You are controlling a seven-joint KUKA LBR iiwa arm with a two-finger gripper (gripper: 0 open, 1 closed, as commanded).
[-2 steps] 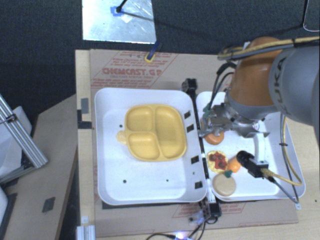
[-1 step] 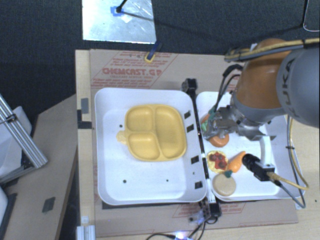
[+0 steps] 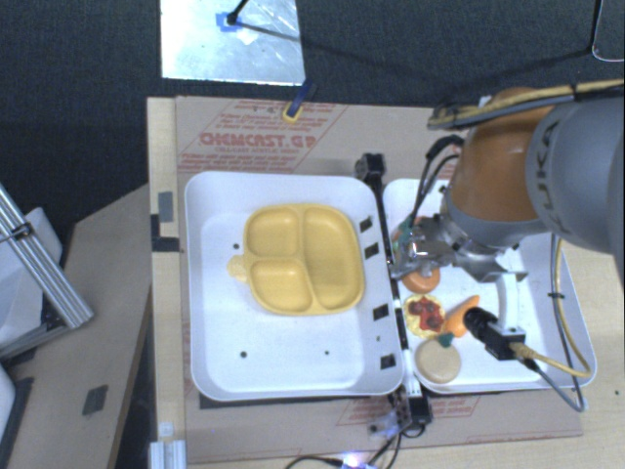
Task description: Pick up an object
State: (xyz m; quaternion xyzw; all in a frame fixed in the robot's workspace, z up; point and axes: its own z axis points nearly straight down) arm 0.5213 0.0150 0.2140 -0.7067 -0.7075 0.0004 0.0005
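We see the gripper [image 3: 418, 252], its state impossible to tell, low over the right bin [image 3: 547, 360] beside an orange toy [image 3: 422, 280], where a descent could wedge it against the divider [image 3: 389, 262].

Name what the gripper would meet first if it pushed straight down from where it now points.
Probably the small orange round object in the right bin, just below the gripper; depth is unclear.

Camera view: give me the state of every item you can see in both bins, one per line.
yellow divided plate: flat in left bin, compartments bare
orange round piece: in right bin, under the wrist
red piece: beside the divider
cream disc: flat, near front corner
end effector: low over right bin
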